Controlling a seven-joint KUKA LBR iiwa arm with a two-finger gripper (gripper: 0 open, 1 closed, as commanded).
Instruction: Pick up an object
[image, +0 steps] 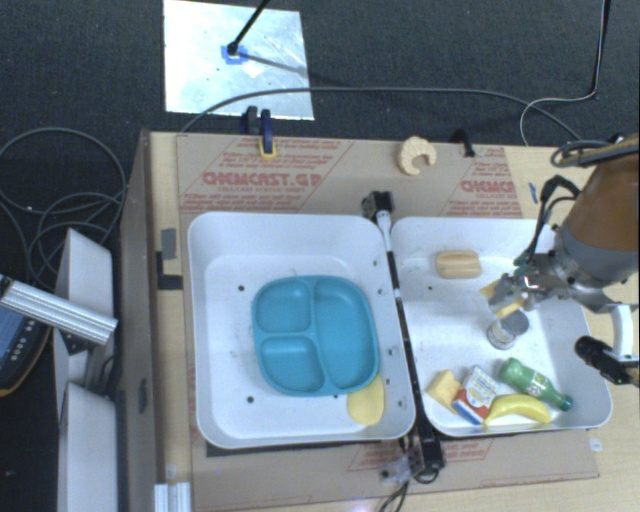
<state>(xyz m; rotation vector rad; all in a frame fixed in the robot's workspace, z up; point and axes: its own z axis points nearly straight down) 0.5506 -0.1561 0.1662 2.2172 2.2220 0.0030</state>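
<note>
The right bin (570, 330) holds a tan block (458, 264) at the back, a small grey can (507, 328) in the middle, and along the front a green bottle (535, 383), a yellow banana (517, 409), a yellow wedge (443, 386) and a small red-and-white carton (478, 392). My gripper (512, 291) reaches in from the right and sits low over the bin, just behind the can and to the right of the tan block. Nothing visibly hangs from it.
The left bin (215, 300) carries a blue divided plate (314, 335) with a yellow piece (367, 403) at its front corner. A pale pastry-shaped item (416, 154) and a blue-yellow clamp (263, 130) lie on the cardboard behind the bins. Cables run along the back and left.
</note>
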